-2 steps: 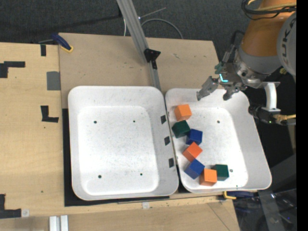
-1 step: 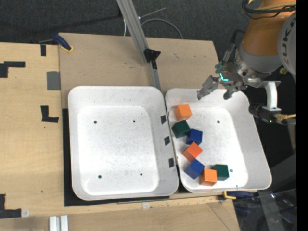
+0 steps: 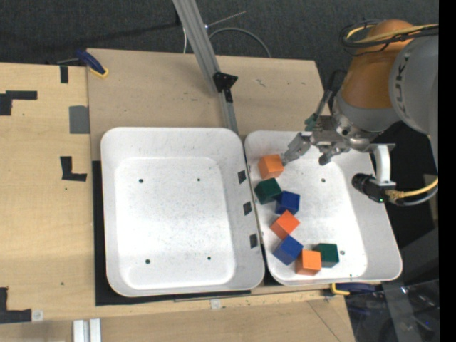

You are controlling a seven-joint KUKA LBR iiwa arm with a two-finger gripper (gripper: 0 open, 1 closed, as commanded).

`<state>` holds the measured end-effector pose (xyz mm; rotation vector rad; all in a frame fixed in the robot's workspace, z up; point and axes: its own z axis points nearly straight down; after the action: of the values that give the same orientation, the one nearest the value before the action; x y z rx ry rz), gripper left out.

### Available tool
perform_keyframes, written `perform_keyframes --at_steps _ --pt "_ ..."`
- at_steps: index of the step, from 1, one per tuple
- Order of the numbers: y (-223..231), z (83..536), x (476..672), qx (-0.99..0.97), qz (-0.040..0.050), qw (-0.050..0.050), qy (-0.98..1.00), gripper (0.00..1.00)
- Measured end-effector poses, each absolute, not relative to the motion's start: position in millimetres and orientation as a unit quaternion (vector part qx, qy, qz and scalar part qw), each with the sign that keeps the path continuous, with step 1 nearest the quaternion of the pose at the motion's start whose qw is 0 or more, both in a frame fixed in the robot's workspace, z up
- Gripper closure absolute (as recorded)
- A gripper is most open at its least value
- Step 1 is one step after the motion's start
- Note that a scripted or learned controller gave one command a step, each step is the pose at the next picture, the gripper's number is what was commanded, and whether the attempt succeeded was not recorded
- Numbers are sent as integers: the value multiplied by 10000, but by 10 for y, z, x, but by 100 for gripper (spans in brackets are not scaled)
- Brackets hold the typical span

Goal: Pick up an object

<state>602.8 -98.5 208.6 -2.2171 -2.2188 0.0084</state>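
The right bin [image 3: 356, 219] holds several small cubes. An orange cube [image 3: 270, 166] lies at its upper left, with a dark green cube [image 3: 268, 190] and a blue cube [image 3: 288, 202] just below it. Further down lie an orange cube [image 3: 286, 224], a blue cube [image 3: 288, 249], an orange cube [image 3: 309, 261] and a dark green cube [image 3: 328, 254]. My gripper [image 3: 311, 152] hangs over the upper part of the right bin, open, its left finger [image 3: 295, 149] close to the top orange cube. Nothing sits between the fingers.
The left bin [image 3: 174, 209] lies beside the right one. A slanted grey metal post [image 3: 203, 41] crosses the bench above the bins. A black cable and connector [image 3: 370, 185] hang off the wrist at the right bin's right rim.
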Motion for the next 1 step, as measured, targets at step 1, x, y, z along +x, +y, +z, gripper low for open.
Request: perform_keyframes --at_steps 1 --pt "-1016 1446 5981 -7068 29 28 -7074 0"
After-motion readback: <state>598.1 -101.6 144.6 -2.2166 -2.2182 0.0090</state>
